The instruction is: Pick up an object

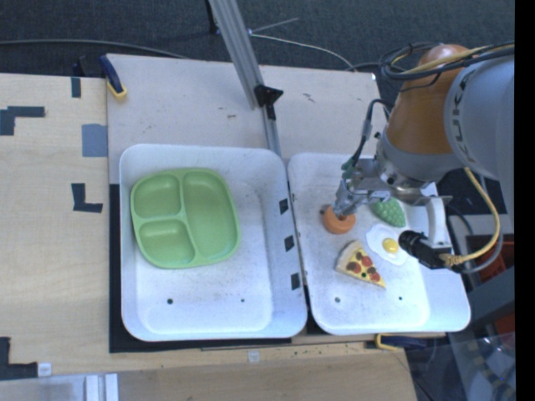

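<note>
Orange piece [338, 221]: you find it in the right bin [326, 307], toward its far left part, a small round toy with a darker top.
Pincer [344, 207]: it sits directly above the orange piece, its fingertips at or just over the top; you cannot tell contact from this slant.
Pincer opening: you cannot tell how wide it stands, and nothing is seen clamped between its tips.
Risk, slip: judging by its rounded shape, the orange piece could roll or squirt sideways if the tips close off-centre.
Risk, wrong catch: the green piece [389, 213] lies just right of the pincer, so a drift right could nudge it instead.
Neighbours: the fried egg [389, 246] and pizza slice [361, 264] lie nearer and to the right, apart from the orange piece.
Left bin [138, 307]: it holds a green divided tray [184, 217], well apart from the work.
</note>
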